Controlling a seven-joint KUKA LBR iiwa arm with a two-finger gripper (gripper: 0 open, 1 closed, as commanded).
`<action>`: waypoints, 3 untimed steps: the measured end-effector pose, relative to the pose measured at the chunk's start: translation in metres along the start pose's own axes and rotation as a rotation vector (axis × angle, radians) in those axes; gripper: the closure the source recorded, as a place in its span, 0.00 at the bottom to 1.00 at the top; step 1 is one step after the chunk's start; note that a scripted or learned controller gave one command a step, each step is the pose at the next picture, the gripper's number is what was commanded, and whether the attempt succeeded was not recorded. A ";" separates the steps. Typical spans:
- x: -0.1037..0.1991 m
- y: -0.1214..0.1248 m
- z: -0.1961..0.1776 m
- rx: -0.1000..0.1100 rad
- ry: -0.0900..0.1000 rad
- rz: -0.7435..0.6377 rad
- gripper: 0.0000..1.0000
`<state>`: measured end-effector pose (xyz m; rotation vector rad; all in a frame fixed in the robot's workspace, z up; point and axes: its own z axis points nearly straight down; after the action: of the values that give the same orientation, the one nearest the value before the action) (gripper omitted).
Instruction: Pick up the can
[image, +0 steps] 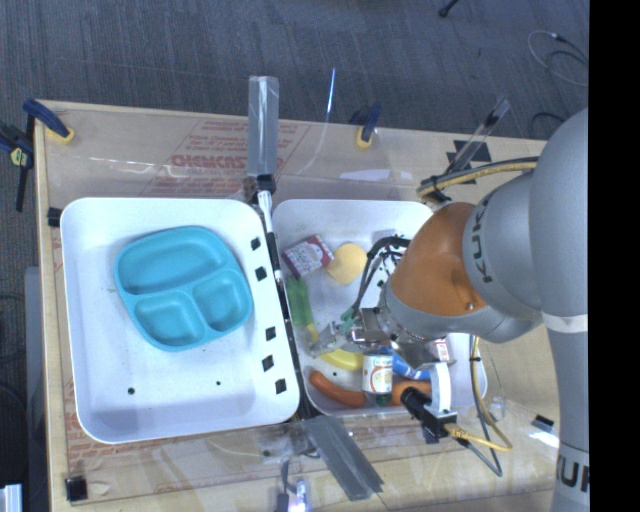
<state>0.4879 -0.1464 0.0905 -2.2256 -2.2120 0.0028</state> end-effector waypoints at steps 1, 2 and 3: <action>-0.032 0.112 -0.002 -0.001 -0.001 0.123 0.00; -0.032 0.156 -0.001 0.055 0.003 0.286 0.00; -0.054 0.162 0.003 0.034 -0.003 0.912 0.00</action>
<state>0.6499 -0.2012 0.0869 -2.9529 -0.9984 0.0446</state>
